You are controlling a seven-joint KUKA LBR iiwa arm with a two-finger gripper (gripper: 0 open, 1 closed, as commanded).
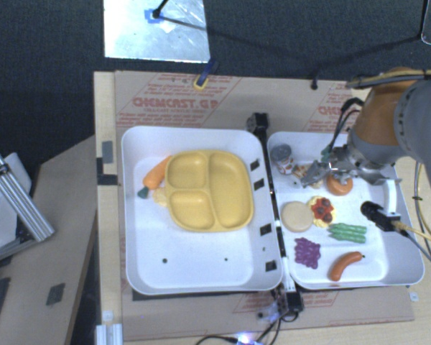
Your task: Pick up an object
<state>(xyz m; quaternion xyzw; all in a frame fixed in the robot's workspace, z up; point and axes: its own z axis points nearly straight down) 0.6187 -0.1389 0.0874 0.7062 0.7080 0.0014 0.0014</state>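
Note:
My gripper [314,175] hangs low over the upper middle of the right bin [406,264], reaching in from the right. Just beside it on the right lies an orange ring-shaped toy [339,186]. A small brown and white toy [300,169] sits just to its left. Below it are a red and yellow toy [321,209] and a round beige bun [297,216]. A grey can [281,153] stands at the bin's upper left. Green beans [347,231], purple grapes [307,252] and an orange-red sausage [345,264] lie nearer the front. Nothing shows in the gripper's grasp.
The left bin [194,264] holds a yellow divided plate [205,190] with a carrot [156,172] at its left edge. A black part with a yellow cable [379,217] hangs over the right bin's right side. The grey arm [409,121] fills the upper right.

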